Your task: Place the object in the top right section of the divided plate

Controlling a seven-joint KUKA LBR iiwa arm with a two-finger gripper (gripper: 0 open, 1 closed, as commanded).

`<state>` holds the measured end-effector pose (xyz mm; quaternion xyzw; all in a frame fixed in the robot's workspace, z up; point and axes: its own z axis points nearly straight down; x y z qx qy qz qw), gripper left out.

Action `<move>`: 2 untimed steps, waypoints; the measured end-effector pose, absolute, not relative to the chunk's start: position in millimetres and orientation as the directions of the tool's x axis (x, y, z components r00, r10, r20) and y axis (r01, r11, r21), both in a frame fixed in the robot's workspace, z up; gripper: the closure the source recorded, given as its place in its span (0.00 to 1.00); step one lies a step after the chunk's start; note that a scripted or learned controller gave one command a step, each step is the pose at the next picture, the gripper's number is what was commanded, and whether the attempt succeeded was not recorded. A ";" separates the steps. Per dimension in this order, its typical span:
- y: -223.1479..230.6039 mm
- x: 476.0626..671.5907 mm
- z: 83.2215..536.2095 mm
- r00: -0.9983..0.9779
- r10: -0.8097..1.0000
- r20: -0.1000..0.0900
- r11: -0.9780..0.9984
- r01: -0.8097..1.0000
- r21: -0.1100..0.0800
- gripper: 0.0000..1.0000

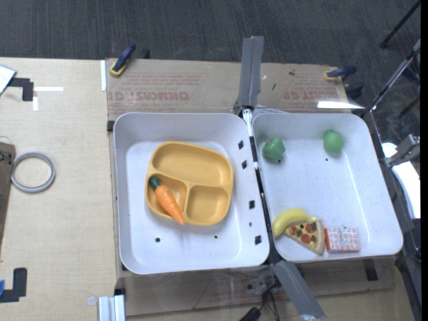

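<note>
The carrot (169, 204) lies in the yellow divided plate (194, 160) (lower-left section); the gripper state I cannot tell.

Upside-down red print on the cardboard sheet (221, 85) behind the two bins, too blurred to read for certain
</note>
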<state>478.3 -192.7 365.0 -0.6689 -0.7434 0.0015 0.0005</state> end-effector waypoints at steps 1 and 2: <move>-192.5 479.7 373.4 -0.108 0.994 -0.003 0.108 0.994 -0.004 1.00; -159.2 495.0 384.8 0.342 0.940 -0.003 -0.342 0.940 -0.002 1.00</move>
